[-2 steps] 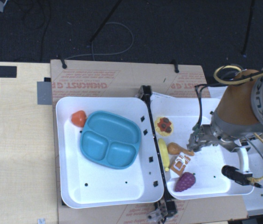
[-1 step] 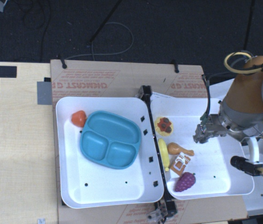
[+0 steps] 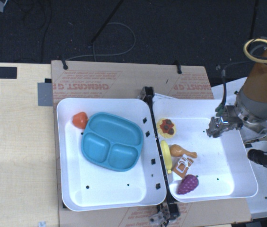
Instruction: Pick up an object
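My gripper hangs over the right bin, near its back right part, with nothing seen between its fingers. Well to its left lie the toys along that bin's left side: a small pastry with red berries, a yellow banana, a brown chicken drumstick, an orange-and-white waffle piece and a purple bunch of grapes. The arm reaches in from the right edge.
The left bin holds a blue divided plate and a red-orange tomato at its back left. A black divider runs between the bins. Cardboard lies under both bins; cables run behind the bench.
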You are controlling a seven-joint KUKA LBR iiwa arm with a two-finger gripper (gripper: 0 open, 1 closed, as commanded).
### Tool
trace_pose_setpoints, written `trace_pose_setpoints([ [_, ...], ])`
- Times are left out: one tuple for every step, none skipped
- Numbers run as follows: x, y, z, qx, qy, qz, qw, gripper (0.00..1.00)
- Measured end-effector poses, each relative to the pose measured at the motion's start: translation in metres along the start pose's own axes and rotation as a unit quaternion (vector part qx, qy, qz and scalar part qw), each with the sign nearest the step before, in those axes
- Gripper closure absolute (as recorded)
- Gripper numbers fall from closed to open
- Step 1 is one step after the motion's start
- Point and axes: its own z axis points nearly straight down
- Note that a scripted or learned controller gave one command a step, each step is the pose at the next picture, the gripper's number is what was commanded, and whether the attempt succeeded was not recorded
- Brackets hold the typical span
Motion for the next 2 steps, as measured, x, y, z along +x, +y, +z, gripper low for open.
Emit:
trace_pose_setpoints([
  [-0.001,0.001,-0.053,0.0,0.0,-0.001,1.0,1.0],
  [0.045,-0.004,-0.05,0.003,0.002,-0.003,1.0,1.0],
])
